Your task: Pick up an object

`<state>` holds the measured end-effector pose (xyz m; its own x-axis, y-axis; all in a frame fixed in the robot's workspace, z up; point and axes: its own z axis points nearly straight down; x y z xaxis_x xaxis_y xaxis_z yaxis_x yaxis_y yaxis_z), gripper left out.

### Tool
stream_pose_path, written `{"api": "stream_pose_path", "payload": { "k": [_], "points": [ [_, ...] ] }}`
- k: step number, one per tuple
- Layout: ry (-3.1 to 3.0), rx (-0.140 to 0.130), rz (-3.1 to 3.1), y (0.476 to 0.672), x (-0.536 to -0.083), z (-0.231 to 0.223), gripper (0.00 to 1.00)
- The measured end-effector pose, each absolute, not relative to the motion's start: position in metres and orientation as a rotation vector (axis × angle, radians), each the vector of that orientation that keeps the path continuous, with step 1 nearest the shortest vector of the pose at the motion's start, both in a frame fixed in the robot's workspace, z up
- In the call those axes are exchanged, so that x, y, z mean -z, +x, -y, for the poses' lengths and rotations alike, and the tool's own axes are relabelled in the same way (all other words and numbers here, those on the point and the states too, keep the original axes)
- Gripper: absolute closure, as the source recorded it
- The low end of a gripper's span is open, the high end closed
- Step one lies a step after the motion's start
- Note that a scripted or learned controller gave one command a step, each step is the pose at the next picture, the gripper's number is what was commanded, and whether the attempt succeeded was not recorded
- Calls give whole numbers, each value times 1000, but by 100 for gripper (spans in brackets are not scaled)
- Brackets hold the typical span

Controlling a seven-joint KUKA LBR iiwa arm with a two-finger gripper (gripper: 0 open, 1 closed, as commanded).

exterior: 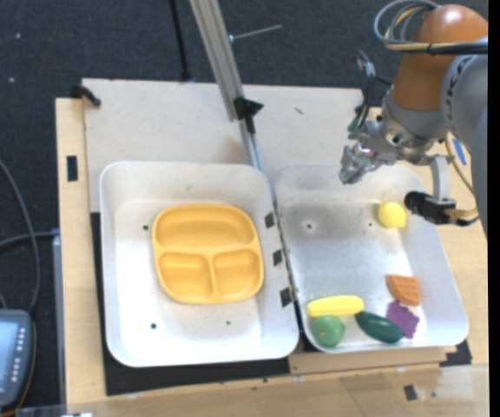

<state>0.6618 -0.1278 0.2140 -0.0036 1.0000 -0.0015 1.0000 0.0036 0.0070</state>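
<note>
Gripper [354,168] hangs over the far rim of the right bin [354,241], apparently above the bin floor. How far open it is cannot be told from this angle, and nothing is seen in its grasp.

Nearest candidate is the yellow ball [391,215], near the gripper, toward the bin's right wall. The other candidates are well apart from it, at the near edge:
- yellow banana shape [335,306]
- green round piece [326,329], just beside the banana shape
- dark green piece [378,327]
- purple piece [404,319]
- orange piece [404,288]

The left bin [128,233] holds a yellow tray [207,252].

Risks, judged from this layout:
- The gripper sits at the rim, not above any item, so a straight descent likely closes on bare floor or clips the bin wall.
- The ball is round and likely rolls away if touched off-centre.
- In the near-edge cluster, a reach for one piece could shove its neighbours or pinch two at once.
- The sloped bin wall beside the purple and orange pieces may block a clean closure.
</note>
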Motion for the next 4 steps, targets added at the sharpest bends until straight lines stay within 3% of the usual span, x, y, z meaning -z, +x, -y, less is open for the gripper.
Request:
{"api": "stream_pose_path", "payload": {
  "k": [1,4],
  "points": [
    [2213,-8,-2221,663,-269,129,100],
    [2214,-2,-2231,640,-266,-40,100]
  ]
}}
